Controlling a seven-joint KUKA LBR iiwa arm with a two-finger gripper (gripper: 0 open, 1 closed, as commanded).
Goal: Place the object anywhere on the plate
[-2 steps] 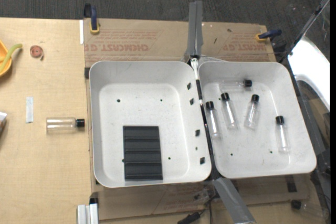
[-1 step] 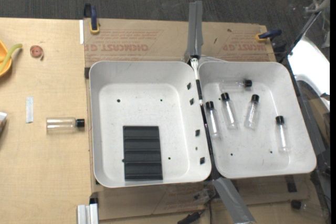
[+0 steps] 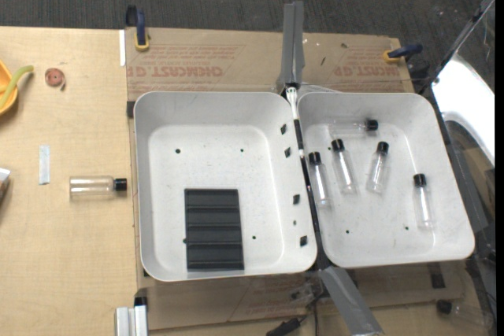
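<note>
Left bin (image 3: 150, 169): a black ribbed plate (image 3: 213, 230) lies flat near the front wall. Right bin (image 3: 449, 169): five clear vials with black caps lie loose, namely one by the dividing wall (image 3: 318, 179), two mid-bin (image 3: 342, 164) (image 3: 379, 166), one at the back (image 3: 352, 126) and one at the right (image 3: 423, 201). None touches the plate. A capped bottle (image 3: 98, 186) rests on the bench to the left, outside both bins. Gripper state cannot be told.

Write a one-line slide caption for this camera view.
Five clear black-capped vials lie in the right bin; a dark ridged plate sits in the left bin.
</note>
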